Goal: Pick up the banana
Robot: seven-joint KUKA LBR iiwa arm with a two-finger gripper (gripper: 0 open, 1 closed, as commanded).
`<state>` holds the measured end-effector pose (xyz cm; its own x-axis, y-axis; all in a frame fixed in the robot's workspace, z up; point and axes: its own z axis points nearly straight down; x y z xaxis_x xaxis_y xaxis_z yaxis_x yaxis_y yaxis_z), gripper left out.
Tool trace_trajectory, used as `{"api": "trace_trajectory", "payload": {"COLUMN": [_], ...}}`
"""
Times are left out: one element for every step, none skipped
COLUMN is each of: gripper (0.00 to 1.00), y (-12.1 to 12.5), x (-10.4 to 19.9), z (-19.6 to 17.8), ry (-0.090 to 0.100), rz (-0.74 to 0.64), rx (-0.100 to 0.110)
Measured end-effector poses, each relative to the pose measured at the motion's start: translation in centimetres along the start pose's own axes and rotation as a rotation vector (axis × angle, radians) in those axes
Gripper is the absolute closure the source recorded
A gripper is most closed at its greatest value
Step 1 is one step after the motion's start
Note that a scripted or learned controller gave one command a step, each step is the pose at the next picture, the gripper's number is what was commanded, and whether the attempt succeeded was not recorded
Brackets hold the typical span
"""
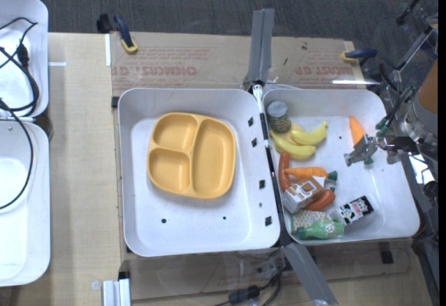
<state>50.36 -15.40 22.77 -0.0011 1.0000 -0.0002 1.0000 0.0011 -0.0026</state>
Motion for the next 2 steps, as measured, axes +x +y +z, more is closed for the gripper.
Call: {"api": "trace_trajectory", "payload": {"gripper": [0.0,0.0], "y": [5.9,7.7], "x": [3.0,0.4], "z": [7.0,9.1], "ry": [0.0,-0.001], "rz": [-0.024,-0.221], "rx": [0.001,-0.002]}}
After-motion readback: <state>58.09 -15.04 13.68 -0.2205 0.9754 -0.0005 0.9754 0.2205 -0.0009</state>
